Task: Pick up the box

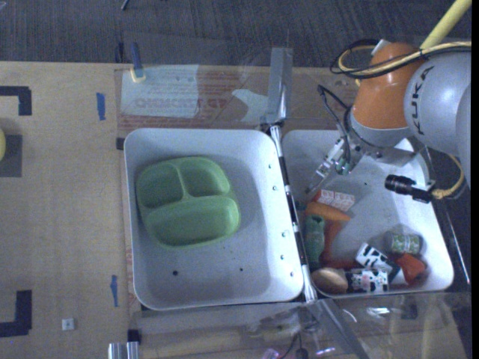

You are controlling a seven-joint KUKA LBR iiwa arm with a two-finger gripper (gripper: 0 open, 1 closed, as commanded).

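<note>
The bench (60, 223) carries two white bins (258, 275) — side by side.

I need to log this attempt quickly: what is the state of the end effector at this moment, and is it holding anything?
End effector: open, holding nothing; it hangs above the right bin, just above the small red-and-white box.

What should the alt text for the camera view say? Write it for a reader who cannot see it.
A grey and orange robot arm reaches in from the right, its claw poised above a small red and white box in the right bin, which also holds a jumble of toy food. The left bin holds a green divided plate.
</note>
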